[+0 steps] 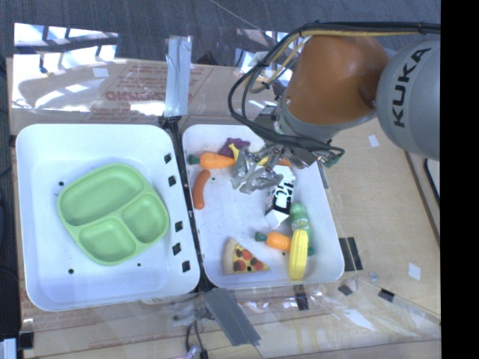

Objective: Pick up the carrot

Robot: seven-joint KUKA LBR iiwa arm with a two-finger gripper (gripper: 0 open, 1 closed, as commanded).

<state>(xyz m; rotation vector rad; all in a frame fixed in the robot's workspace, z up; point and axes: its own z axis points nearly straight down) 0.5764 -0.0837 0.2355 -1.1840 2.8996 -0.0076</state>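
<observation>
One orange carrot (216, 160) with a green top lies near the back left of the right bin (224, 223). A second, smaller carrot (278, 240) lies near the front, touching the yellow corn cob (299, 254). My gripper (254, 175) hangs over the back middle of this bin, just right of the first carrot. Its metal fingers (242, 172) are spread, and nothing shows between them. The grey arm with its orange band (329, 77) hides the bin's back right corner.
Also in the right bin are an orange sausage (200, 189), a pizza slice (242, 258), a green bottle (299, 215), a black-and-white item (281, 197) and a purple piece (238, 146). The left bin (37, 200) holds a green divided plate (112, 212).
</observation>
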